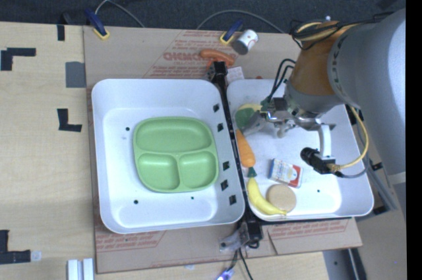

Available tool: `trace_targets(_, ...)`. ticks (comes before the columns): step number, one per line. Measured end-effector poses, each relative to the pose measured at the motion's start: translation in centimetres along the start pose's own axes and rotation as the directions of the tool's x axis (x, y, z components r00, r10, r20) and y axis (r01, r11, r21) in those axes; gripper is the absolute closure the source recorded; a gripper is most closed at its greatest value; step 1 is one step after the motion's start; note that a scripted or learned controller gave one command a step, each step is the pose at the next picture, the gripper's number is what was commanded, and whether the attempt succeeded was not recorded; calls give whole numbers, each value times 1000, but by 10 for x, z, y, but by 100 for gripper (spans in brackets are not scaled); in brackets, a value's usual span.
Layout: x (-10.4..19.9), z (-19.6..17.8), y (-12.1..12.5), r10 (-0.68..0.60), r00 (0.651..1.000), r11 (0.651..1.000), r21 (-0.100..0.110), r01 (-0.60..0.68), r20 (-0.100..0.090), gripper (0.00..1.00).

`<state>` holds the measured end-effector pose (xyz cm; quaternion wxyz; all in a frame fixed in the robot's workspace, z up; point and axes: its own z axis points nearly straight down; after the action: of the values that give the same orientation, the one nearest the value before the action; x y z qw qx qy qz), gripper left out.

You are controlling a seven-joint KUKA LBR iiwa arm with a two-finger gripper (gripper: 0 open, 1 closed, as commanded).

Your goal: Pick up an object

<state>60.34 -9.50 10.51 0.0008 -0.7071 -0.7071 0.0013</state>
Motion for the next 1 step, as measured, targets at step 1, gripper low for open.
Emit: trace_targets(1, -18, 17, 67, -2, 1000, 1000, -9, 2, -2, 0)
